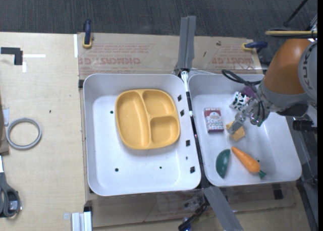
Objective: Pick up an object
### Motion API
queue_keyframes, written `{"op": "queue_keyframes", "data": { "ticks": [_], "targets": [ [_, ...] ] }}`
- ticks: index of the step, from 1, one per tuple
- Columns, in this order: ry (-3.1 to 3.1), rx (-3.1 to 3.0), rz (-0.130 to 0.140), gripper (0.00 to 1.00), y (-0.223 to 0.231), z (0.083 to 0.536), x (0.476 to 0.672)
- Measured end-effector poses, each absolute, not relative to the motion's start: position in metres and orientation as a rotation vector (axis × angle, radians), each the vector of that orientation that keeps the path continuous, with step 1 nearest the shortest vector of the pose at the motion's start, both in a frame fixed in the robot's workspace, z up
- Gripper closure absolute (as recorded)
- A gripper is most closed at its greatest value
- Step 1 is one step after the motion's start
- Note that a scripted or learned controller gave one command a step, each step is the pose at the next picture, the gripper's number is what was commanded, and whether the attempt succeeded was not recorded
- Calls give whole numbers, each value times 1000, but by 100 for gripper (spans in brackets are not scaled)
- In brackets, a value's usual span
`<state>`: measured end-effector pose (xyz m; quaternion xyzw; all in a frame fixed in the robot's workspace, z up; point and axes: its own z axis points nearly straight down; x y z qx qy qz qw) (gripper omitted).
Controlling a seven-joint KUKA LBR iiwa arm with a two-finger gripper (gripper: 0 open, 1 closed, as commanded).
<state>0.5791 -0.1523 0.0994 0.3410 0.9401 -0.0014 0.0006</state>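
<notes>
The right bin (282, 149) holds a small red and white box (214, 120), a yellowish block (236, 132), an orange carrot (246, 160), a dark green piece (222, 163) and a black and white toy (238, 101). My gripper (245, 118) reaches in from the right and hangs low over the bin's middle, just above and right of the yellowish block, with the black and white toy just behind it. The gripper's tip seems to meet the block's upper edge; whether it grips the block is unclear.
The left bin (101, 164) carries a yellow divided plate (148, 118). A grey ring (22, 133) and scissors (9, 199) lie on the bench at the far left. Clamps (87, 32) hold cardboard behind the bins.
</notes>
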Motion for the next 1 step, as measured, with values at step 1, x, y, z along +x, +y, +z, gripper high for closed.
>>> {"op": "queue_keyframes", "data": {
  "ticks": [1],
  "targets": [
    [2729,1553,-4,100,-111,257,637]
  ]
}}
